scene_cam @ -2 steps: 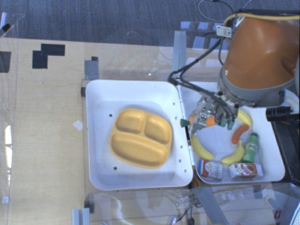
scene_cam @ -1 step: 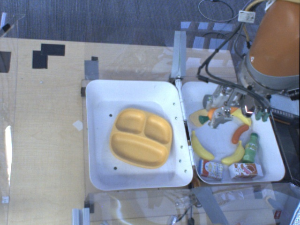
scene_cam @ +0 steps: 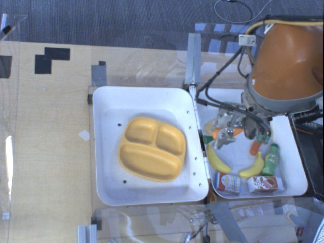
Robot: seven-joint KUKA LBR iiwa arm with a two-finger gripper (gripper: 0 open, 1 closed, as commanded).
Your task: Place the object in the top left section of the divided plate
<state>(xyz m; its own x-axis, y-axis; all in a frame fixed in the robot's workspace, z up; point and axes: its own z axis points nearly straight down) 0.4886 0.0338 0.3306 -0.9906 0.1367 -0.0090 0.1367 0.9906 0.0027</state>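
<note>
grey arm with its broad orange band (scene_cam: 286, 59) enters from three o'clock, wrist bent steeply downward. the metal two-finger gripper (scene_cam: 228, 134) hangs at about seven o'clock of the band, its linkage partly blurred, cables trailing toward twelve o'clock.
</note>
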